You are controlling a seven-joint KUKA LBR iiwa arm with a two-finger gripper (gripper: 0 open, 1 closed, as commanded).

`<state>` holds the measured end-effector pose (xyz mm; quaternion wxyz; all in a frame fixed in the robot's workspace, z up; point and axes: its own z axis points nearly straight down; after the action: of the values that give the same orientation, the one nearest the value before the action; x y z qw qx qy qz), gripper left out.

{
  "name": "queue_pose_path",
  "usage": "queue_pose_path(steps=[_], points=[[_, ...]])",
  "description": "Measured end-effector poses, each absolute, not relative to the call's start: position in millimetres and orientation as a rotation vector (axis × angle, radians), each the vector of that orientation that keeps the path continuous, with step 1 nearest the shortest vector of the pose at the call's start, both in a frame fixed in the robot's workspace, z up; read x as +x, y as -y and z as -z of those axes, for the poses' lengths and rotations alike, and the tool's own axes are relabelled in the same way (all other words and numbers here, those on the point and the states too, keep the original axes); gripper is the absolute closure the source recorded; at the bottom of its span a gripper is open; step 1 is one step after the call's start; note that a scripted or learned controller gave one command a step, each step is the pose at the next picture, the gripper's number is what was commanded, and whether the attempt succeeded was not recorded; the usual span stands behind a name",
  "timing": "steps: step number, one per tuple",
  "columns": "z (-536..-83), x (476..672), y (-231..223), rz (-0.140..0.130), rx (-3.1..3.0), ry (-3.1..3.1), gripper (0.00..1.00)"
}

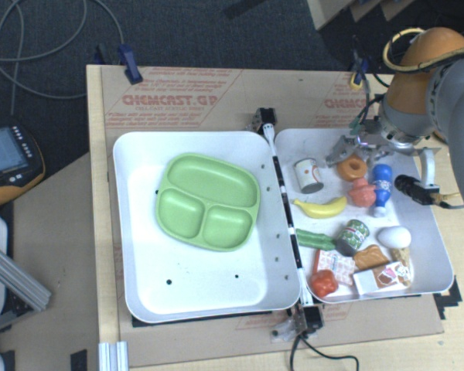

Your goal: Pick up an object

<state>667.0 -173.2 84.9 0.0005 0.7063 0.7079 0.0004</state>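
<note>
My gripper (354, 151) hangs over the far end of the right bin (441, 261), its grey fingers spread and open just above an orange donut (353, 168). Nothing is between the fingers. Close by the donut lie a pink lump (362, 194) and a blue bottle (382, 182). A white cup (309, 175) lies on its side to the left, with a yellow banana (321, 206) below it. Nearer the front are a green can (356, 233), a white egg (394, 237), a green vegetable (315, 239) and a red tomato (323, 284).
The left bin (139, 230) holds a green divided plate (209, 201). Small food boxes (379, 278) and a brown bread piece (370, 256) crowd the right bin's front corner. The arm (417, 76) comes in over the bin's far right corner.
</note>
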Motion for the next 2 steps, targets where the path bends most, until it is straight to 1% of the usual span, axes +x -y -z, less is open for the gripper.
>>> queue_pose_path(steps=[1,2], points=[[-95.7,667.8,173.3,-0.002,2.215,-2.221,1.00],[-208.5,667.1,127.5,-0.004,2.217,-2.221,1.00]])
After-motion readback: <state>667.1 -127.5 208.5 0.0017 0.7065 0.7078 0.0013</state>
